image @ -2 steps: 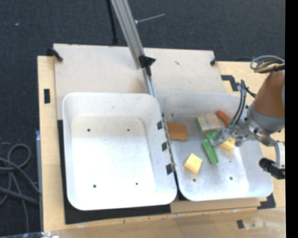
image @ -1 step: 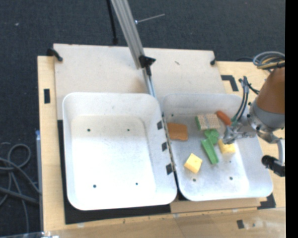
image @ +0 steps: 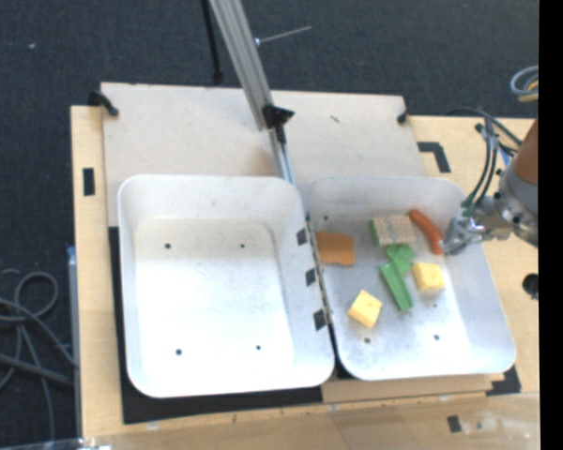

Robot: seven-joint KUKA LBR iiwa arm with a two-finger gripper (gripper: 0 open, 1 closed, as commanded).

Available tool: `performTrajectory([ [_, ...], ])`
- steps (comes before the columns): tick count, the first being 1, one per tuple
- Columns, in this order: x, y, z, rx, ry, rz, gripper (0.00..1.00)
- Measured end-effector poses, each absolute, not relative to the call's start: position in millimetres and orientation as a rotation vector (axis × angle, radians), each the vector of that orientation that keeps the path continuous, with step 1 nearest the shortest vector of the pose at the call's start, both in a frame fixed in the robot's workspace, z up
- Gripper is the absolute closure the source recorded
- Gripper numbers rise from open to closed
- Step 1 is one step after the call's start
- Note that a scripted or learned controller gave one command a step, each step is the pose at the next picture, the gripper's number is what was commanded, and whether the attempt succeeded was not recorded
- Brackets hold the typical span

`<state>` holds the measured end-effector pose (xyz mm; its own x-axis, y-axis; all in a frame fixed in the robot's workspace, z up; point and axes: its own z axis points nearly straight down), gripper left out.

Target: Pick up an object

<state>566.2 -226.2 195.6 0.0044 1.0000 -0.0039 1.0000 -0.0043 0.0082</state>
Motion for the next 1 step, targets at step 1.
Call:
performTrajectory([
  [1, 568.9, -227.5, 260.9, 2.211, 2.218, 0.006, 1.00],
])
